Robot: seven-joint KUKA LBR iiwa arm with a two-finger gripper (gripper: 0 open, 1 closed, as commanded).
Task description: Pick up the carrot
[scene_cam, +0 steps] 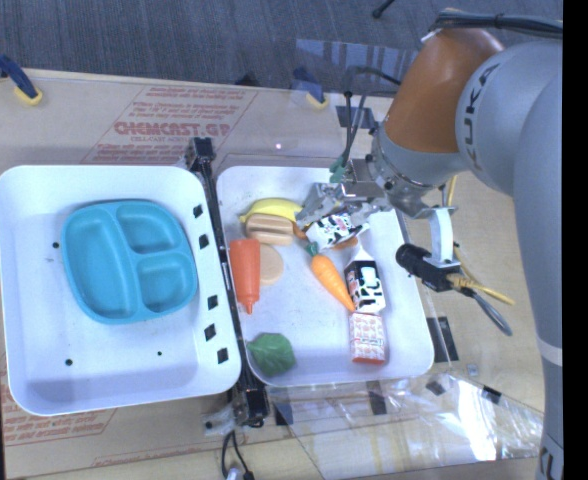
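The carrot (331, 280) is orange with a small green top and lies slantwise in the middle of the right bin (409, 353), its tip pointing down-right. My gripper (326, 204) hangs over the upper part of that bin, just above and behind the carrot's green end. A black-and-white patterned pack (334, 230) sits directly beneath the gripper, between it and the carrot. The carrot lies free on the bin floor.
Around the carrot in the right bin are a banana (271, 209), a bun (268, 229), an orange-red bottle (245, 274), a tan disc (271, 266), a black-and-white bottle (367, 287), a red-and-white box (368, 339) and a green leafy piece (272, 353). The left bin holds a blue divided plate (129, 258).
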